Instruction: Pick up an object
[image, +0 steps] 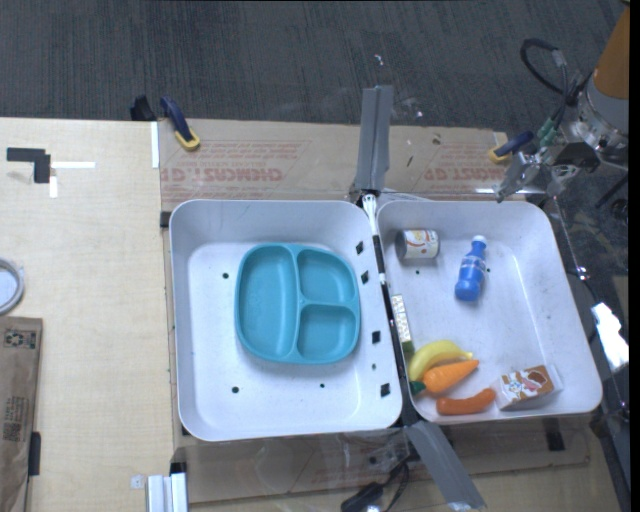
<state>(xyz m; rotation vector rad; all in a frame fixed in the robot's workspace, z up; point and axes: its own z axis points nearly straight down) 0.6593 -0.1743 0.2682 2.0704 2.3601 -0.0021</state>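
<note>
- Hovering beyond the right bin's far corner, the gripper carries nothing; finger state cannot be told
- the blue bottle lies nearest below the fingers, likely target

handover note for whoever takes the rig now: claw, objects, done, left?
Claw: at the far right, above the right bin's back rim, nothing seen between its fingers.
Right bin holds: small can, blue bottle, banana, carrot, orange sausage, small carton.
Left bin: teal divided plate.
Done: no pick yet.
Left: descend, grasp one object, lift.
</note>
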